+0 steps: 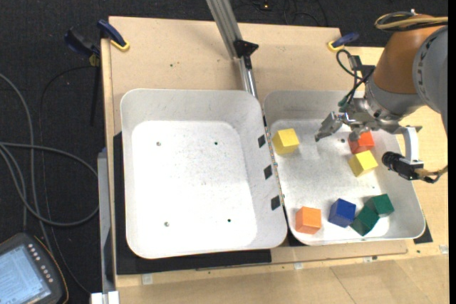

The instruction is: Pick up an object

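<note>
Red block (364, 139) lies just beside my pincer (340, 126) in the right bin (417, 213); I'm in the approach. Whether my pincer is released or clenched, I cannot tell. Next I must settle squarely over it.

1 fixed camera looks down at a slant on the bench (178, 46) and both white bins (142, 110), from well above.

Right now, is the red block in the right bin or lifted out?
In the bin: the red block rests on the right bin floor beside a yellow block.
</note>
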Tool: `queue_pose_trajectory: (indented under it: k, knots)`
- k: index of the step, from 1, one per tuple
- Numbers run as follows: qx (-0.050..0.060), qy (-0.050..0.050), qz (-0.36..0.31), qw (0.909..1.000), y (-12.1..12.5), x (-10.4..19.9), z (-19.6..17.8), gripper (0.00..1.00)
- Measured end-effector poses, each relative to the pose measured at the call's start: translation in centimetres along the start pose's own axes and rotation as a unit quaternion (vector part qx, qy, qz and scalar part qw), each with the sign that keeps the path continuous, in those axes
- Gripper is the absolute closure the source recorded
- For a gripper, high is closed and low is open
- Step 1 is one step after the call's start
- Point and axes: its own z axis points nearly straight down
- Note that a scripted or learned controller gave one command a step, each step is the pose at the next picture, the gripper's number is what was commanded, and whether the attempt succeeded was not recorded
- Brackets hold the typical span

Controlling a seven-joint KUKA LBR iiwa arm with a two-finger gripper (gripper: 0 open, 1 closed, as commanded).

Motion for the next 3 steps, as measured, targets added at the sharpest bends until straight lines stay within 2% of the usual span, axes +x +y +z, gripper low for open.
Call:
queue_pose_trajectory:
  k: [1, 3]
  knots:
    - [0.0, 0.0, 0.0, 1.0, 0.0, 0.0, -0.8, 1.0]
    - [-0.002, -0.001, -0.001, 1.0, 0.8, -0.5, -12.1, 1.0]
